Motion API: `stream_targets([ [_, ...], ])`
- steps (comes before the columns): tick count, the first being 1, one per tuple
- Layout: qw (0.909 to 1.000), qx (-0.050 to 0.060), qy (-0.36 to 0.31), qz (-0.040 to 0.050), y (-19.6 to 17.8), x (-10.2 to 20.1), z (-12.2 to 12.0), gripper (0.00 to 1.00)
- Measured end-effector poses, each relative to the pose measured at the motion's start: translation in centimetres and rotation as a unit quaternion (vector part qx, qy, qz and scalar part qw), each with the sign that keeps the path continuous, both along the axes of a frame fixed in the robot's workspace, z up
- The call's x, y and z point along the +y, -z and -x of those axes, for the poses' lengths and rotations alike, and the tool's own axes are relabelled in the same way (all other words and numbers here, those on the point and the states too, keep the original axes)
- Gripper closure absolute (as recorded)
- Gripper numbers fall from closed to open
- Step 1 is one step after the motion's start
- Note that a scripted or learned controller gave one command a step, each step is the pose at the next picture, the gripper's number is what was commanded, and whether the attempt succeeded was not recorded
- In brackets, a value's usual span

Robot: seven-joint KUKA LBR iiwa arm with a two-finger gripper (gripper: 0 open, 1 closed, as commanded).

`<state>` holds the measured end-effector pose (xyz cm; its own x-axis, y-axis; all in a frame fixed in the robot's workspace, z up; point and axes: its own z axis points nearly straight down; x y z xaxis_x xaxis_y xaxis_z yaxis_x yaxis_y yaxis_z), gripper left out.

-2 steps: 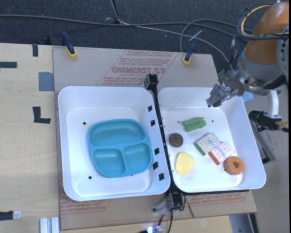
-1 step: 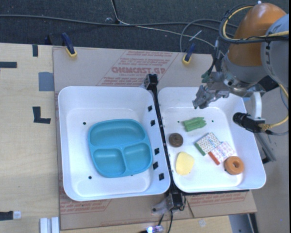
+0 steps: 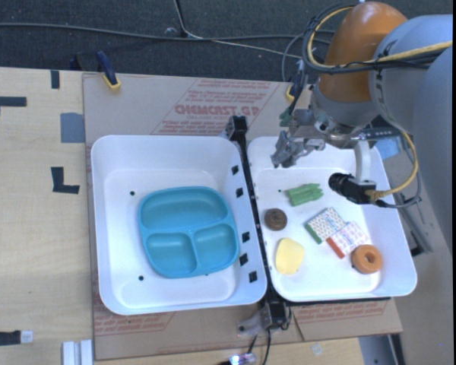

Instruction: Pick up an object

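Hovering at the far side of the right bin (image 3: 399, 268), my gripper (image 3: 283, 157) hangs over bare white floor close to the rim and to the black divider (image 3: 243, 196) between the two bins; from this slant I cannot tell how it is set, and I see nothing caught in it. Open room lies right below it — a clear patch of bin floor before the first object. Just toward me from the claw sits a green piece (image 3: 303, 195), lying flat and apart from everything else. Nearer the divider is a small brown round object (image 3: 275, 219), and toward the near rim a yellow lump (image 3: 289, 256), with a gap between the two. To their right lie a patterned packet (image 3: 324, 223) and a second packet with red ends (image 3: 346, 238), the pair side by side and touching or nearly so — I cannot say which. An orange-brown ring (image 3: 367, 259) sits just beside them, near the bin's right near corner. A black fitting on the arm (image 3: 348, 186) hangs over the bin's right part, with cables looping off it. Across the divider, the left bin (image 3: 106, 204) holds a blue compartment tray (image 3: 188, 230), set roughly mid-floor with white margin on all sides. Both bins rest on a cardboard sheet (image 3: 205, 101) on the wooden bench (image 3: 30, 226).
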<state>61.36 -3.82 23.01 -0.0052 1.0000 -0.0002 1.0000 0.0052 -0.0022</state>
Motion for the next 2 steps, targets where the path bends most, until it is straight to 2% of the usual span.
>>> stream_targets([
  [2,1.0,0.0,0.0,0.0001,2.0,10.8,-0.7,1.0],
])
